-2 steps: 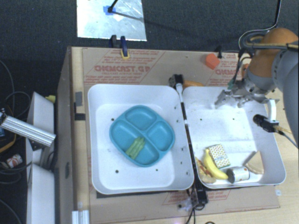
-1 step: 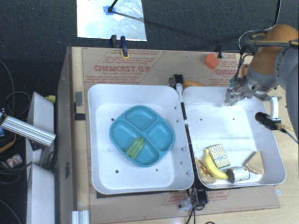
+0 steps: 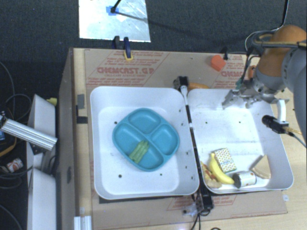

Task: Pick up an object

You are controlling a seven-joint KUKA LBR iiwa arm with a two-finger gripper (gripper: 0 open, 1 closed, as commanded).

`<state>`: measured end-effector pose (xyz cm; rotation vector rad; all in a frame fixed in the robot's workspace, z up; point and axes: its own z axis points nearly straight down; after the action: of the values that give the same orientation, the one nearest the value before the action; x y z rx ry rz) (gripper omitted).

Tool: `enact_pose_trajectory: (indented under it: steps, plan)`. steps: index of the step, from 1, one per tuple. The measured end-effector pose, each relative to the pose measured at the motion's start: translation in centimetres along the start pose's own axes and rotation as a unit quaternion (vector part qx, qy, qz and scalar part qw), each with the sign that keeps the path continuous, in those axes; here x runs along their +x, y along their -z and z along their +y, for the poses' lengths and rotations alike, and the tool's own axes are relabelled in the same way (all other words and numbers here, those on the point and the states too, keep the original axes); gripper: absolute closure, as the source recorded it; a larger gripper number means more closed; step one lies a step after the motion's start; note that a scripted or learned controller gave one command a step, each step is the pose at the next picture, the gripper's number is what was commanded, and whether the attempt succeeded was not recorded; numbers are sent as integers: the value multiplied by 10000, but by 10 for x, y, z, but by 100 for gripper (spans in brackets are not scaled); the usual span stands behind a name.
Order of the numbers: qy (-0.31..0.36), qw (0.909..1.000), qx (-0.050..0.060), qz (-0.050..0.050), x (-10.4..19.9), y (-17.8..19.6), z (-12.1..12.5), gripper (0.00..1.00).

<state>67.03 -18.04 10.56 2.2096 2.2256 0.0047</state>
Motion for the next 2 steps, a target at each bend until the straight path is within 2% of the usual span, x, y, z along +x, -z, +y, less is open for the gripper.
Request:
enact_pose_trajectory:
  steps: [1,2]
  plan:
    - [-24,10000,24,10,33,-8,-45,0]
    - [-19,10000,6,7,33,3,-43,100]
